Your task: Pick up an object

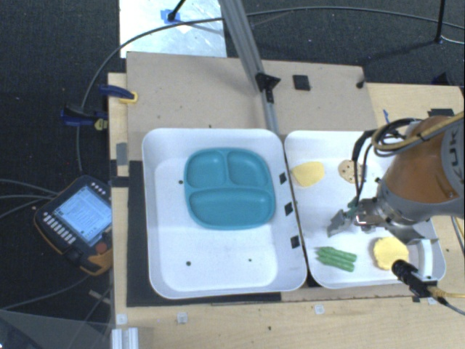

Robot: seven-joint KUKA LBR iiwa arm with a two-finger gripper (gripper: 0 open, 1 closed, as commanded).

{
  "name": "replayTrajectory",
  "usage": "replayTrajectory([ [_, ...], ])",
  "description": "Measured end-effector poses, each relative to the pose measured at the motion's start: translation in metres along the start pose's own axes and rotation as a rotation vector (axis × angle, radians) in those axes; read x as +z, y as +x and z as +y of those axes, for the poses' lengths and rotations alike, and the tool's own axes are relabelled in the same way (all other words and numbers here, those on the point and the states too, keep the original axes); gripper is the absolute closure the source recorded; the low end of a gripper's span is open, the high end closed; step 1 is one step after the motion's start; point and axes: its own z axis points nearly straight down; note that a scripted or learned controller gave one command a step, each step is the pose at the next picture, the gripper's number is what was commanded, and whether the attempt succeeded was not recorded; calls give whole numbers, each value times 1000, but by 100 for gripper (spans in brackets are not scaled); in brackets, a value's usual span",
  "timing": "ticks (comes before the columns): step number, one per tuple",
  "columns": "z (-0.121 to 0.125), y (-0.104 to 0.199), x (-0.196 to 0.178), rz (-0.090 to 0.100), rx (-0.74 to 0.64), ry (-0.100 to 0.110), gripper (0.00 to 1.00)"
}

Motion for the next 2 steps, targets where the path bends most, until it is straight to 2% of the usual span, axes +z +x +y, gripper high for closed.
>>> replayTrajectory([
  [1,2,0,-13,-1,-1,-4,100],
  [2,-2,-9,-64,-2,0,-8,100],
])
